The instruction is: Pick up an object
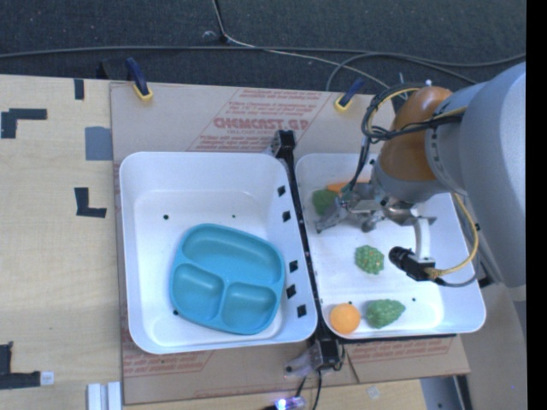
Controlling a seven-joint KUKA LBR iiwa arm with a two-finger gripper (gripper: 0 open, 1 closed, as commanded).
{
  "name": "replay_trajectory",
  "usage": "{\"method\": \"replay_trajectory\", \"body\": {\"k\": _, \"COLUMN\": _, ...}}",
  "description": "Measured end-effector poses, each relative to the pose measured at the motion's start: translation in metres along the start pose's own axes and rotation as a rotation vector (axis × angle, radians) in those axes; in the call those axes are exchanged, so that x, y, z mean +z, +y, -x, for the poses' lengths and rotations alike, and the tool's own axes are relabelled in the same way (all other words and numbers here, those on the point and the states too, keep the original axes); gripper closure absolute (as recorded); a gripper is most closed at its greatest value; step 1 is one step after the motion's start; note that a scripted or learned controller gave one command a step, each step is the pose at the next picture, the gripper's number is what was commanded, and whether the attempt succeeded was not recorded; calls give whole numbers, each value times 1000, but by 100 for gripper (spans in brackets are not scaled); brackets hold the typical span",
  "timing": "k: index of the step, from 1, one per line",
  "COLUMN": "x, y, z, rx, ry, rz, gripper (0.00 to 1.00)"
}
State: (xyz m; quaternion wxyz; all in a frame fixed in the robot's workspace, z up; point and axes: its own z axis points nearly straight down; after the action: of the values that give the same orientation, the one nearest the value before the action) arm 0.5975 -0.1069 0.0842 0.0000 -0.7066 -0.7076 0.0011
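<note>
Orange ball and a green leafy lump sit lowest in the frame, side by side at the lower edge of the right bin. Second green lump, knobbly, near the middle of that bin. Third green piece at its upper left, against the divider, with a sliver of something orange just above it.

Left bin holds a blue divided tray.

Arm enters from the right of the frame, orange band over the upper right bin. Claw points toward the left, low over the upper-left corner of the right bin, just beside the third green piece. Cannot tell whether it is open or closed; nothing visibly between its parts.

Judgement: approach stage, nothing lifted yet. Likeliest target is the green piece by the divider. To do it well: centre over the piece, keep clear of the bin wall, close only once the piece sits squarely inside, then lift straight up. Wall contact is the main risk.
</note>
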Motion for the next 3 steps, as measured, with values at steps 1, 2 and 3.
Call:
{"method": "replay_trajectory", "body": {"k": 1, "x": -11, "y": 0, "z": 0, "rx": -1, "ry": -1, "rz": 3, "gripper": 100}}
{"method": "replay_trajectory", "body": {"k": 2, "x": -53, "y": 4, "z": -1, "rx": 0, "ry": 3, "rz": 2, "gripper": 100}}
{"method": "replay_trajectory", "body": {"k": 3, "x": -95, "y": 2, "z": 1, "rx": 0, "ry": 2, "rz": 3, "gripper": 100}}
